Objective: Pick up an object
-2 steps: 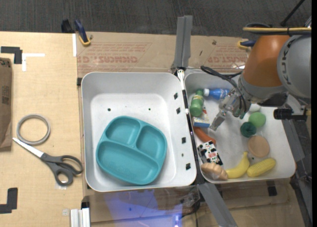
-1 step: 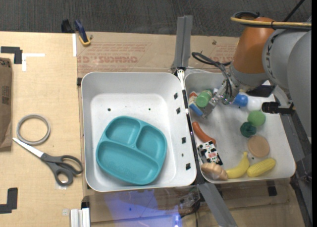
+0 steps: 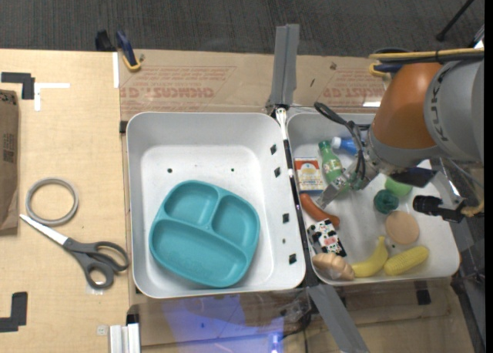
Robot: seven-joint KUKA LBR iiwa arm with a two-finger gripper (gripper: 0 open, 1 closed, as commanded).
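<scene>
The right bin (image 3: 451, 267) holds several small items. Among them are a green bottle (image 3: 331, 162), a white and red carton (image 3: 309, 175), a red sausage (image 3: 318, 206), a black and white cow-patterned piece (image 3: 326, 238), a banana (image 3: 373, 260), a yellow piece (image 3: 406, 260), a tan egg shape (image 3: 401, 229) and a teal ball (image 3: 386, 202). My gripper (image 3: 339, 188) hangs low in this bin, just below the green bottle and above the sausage. The wrist and orange band (image 3: 408, 105) cover the bin's far right part.
The left bin (image 3: 146, 159) holds a teal divided plate (image 3: 206, 233). On the bench to the left lie scissors (image 3: 81, 251) and a roll of tape (image 3: 51, 200). A grey divider (image 3: 286, 66) stands between the bins at the back.
</scene>
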